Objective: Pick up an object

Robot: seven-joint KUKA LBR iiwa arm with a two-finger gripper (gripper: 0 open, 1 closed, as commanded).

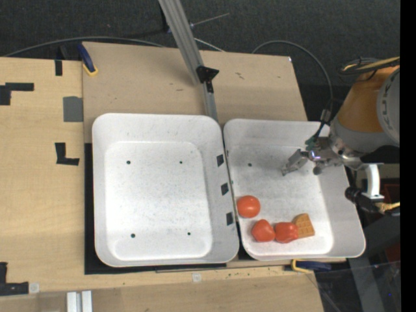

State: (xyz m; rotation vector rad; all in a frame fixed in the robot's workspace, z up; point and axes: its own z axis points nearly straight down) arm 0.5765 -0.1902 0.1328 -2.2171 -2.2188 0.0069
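The right bin holds three red tomato-like pieces: a round one near its left wall, and two more side by side at the front. A tan cracker-like block leans against the rightmost red piece. My gripper hovers over the bin's upper right part, well behind these objects. Its fingers are spread open, with only bare bin floor between them. The grey arm with its orange band comes in from the right.
The left bin lies beside the right one, with black clips along the shared wall. A slanted metal pole crosses the back. A blue clamp sits at the bench's far left corner.
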